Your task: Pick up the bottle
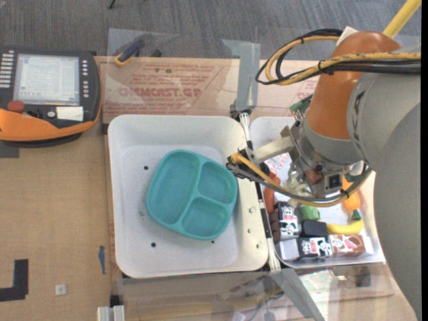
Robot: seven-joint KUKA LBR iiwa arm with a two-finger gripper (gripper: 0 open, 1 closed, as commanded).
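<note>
Over the right bin [328, 259], low above crowded clutter: gripper [314, 184], open or closed impossible to tell; bottle not made out, likely under the arm [341, 105]. Risk of seizing the banana [348, 227] instead, or jostling neighbours.

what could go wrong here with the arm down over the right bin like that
1. The arm hangs low over the right bin and covers much of it, so the camera cannot check a grasp there.
2. The items in view, a banana, a green piece and printed cartons, lie packed together; a descent may catch or shove neighbours.
3. Loose cables loop near the divider and could snag.
</note>
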